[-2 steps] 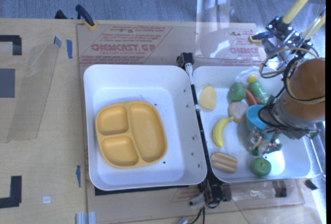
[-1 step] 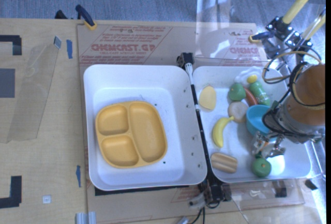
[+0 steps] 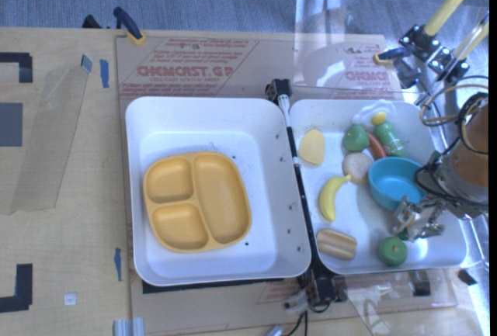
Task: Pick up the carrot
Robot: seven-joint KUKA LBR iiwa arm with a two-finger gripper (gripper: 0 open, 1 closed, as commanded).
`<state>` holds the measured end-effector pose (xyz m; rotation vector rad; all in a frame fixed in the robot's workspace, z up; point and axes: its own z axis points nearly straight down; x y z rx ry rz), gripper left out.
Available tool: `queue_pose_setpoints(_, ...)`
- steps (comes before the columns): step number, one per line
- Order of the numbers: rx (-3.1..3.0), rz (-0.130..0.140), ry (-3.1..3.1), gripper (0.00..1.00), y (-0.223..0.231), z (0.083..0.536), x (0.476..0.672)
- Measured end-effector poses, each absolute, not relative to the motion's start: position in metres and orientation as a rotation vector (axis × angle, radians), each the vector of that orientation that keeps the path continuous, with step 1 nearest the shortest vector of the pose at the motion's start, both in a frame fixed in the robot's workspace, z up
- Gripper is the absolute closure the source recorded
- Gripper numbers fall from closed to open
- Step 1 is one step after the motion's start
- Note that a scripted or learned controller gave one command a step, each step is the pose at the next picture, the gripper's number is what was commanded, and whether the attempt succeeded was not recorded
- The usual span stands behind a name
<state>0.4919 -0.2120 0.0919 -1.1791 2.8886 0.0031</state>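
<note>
Locating the carrot (image 3: pixel 376 146) comes first: we read it as the slim orange-red piece with a green leafy end, lying at a slant in the far part of the right bin (image 3: pixel 450 253). It sits between a round green vegetable (image 3: pixel 356 138) and the rim of a blue bowl (image 3: pixel 394 181), just beside both, with a small yellow item (image 3: pixel 378 119) near its far end. This crowding matters, because we judge that a straight descent has little free room on either long side.

The gripper (image 3: pixel 415 219) hangs low over the near part of the same bin, between the blue bowl and a green apple (image 3: pixel 393 251), well apart from the carrot. The metal parts overlap in the view, so we cannot tell how far the jaws stand open, nor whether anything sits between them. The carrot itself lies on the bin floor, so we judge that the pick has not been made.

We judge the next move to call for travel across the bowl toward the far side, then an approach that closes across the carrot's narrow width. A banana (image 3: pixel 332 196), a bread roll (image 3: pixel 336 244) and a pale onion-like piece (image 3: pixel 357 165) lie toward the divider and should not interfere. The left bin (image 3: pixel 140 171) carries a yellow divided tray (image 3: pixel 196 201).
</note>
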Motion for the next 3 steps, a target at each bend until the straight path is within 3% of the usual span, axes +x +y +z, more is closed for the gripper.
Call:
queue_pose_setpoints(1,-1.666,-0.009,2.646,1.0,-0.218,0.092,0.504)
queue_pose_setpoints(2,-1.936,-0.022,2.456,1.0,-0.222,0.092,0.487)
queue_pose_setpoints(3,-1.93,-0.022,2.454,1.0,-0.22,0.102,0.489)
